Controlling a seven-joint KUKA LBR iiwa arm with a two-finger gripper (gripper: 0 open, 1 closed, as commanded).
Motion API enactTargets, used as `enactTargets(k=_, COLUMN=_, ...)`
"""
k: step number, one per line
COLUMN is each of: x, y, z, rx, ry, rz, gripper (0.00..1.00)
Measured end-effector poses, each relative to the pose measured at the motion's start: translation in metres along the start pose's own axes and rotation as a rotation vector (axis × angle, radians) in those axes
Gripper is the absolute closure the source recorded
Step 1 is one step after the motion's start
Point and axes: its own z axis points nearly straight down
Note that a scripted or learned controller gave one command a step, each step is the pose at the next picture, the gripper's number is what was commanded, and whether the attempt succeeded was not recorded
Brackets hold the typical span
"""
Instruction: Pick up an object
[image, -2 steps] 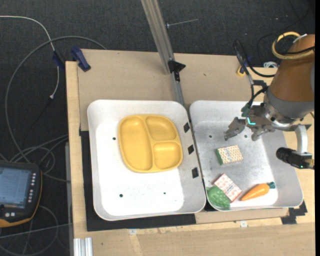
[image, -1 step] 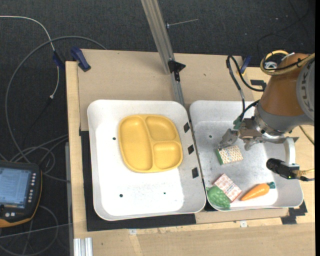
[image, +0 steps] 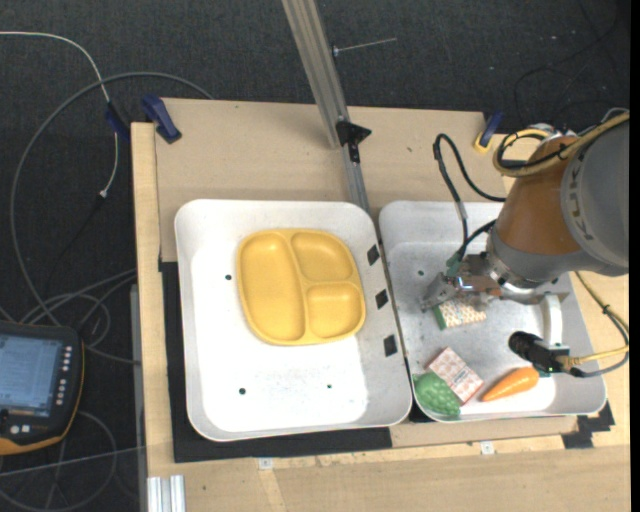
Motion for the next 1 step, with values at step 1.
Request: enactTargets(k=1, x=-0.0013, y=0.0037, z=-0.0004, rx=-0.006, ry=0.001, rz=0.0, gripper=0.0)
